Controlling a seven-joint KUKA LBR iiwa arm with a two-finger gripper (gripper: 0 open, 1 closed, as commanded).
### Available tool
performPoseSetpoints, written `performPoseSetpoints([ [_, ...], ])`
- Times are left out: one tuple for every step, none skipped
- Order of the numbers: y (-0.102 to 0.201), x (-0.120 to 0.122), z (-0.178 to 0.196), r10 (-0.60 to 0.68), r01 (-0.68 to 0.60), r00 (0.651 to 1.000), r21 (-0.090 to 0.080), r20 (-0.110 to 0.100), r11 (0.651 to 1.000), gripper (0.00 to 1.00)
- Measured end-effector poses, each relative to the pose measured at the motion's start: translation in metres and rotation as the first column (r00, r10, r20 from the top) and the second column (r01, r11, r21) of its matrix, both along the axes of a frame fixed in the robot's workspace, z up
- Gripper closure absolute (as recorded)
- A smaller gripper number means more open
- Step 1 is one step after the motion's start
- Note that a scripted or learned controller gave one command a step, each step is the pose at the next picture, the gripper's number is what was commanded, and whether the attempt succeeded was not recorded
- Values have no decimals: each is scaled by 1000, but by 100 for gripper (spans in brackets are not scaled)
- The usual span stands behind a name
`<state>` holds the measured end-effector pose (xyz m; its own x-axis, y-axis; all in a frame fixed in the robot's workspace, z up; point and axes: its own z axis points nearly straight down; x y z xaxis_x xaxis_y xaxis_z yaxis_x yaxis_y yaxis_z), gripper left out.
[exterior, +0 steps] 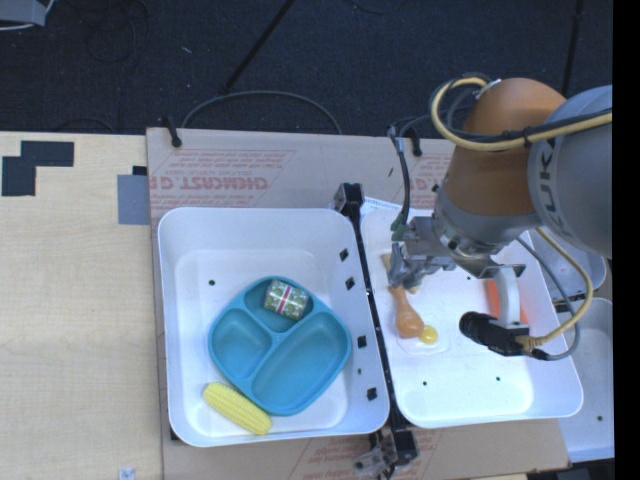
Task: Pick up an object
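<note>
My gripper (405,271) hangs low in the right bin (470,403), near its left wall. Its tip sits right over the upper end of a tan, drumstick-shaped toy (407,315) that lies on the bin floor. A small yellow piece (428,335) rests against the lower end of that toy. An orange stick-like object (492,296) lies further right, partly hidden by the arm's hardware.
The left bin (185,268) holds a blue divided plate (300,368) with a small green-and-red striped can (285,299) in its upper compartment. A yellow corn cob (236,408) lies by the plate's lower left. A black divider (362,298) separates the bins.
</note>
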<state>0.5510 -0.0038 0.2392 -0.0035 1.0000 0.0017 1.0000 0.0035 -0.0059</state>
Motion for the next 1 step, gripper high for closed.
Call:
performPoseSetpoints([
  [51, -4, 4, 1, -1, 1000, 0, 2, 1000, 100],
])
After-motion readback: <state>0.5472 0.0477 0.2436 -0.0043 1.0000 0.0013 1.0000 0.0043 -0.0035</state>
